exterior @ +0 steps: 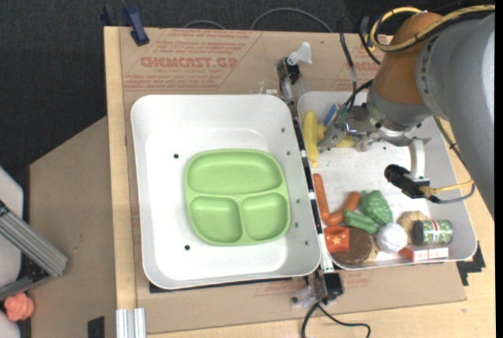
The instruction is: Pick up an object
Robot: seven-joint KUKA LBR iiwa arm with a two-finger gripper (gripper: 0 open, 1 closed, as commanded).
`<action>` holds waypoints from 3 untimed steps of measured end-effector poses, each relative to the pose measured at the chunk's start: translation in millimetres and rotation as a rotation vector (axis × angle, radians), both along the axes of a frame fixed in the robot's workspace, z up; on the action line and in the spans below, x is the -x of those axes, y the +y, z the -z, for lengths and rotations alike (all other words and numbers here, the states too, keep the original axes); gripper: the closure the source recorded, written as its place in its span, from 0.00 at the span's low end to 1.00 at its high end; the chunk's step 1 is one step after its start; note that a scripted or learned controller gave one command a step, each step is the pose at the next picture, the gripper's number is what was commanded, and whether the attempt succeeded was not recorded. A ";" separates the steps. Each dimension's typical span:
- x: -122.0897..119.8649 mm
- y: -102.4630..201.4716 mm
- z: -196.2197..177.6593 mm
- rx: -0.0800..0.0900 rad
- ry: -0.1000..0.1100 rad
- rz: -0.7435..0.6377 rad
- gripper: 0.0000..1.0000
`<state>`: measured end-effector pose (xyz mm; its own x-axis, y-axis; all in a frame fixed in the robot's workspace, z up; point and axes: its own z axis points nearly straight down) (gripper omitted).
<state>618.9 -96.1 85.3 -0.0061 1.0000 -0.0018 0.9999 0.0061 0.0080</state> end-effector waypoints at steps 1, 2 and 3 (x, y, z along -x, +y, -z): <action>-40.8 -5.3 4.7 -0.004 0.047 0.006 0.00; 44.3 -113.1 0.5 0.002 0.015 0.019 0.00; -10.6 -34.6 0.3 -0.003 0.003 -0.002 0.00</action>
<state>629.5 -130.6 85.0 -0.0082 1.0000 0.0017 1.0000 0.0082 0.0052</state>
